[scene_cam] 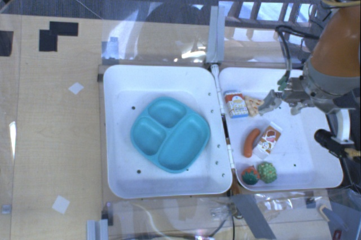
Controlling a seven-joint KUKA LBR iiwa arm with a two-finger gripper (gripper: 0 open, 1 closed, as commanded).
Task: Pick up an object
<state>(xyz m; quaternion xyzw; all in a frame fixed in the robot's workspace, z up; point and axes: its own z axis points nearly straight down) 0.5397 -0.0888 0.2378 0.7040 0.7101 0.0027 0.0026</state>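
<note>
Teal moulded three-section plate (171, 134) fills the left bin (115, 177); the pincer's (269, 102) state I cannot tell.

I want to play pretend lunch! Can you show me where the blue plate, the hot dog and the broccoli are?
blue plate (170, 134), camera view, on the ridge between its three compartments.
hot dog (251, 143), camera view, on the middle of its length.
broccoli (267, 172), camera view, on its green top.

One camera sits high above the surface (51, 120) and looks down at a slant on both white bins (118, 177). The arm (338, 52) comes in from the right.
</note>
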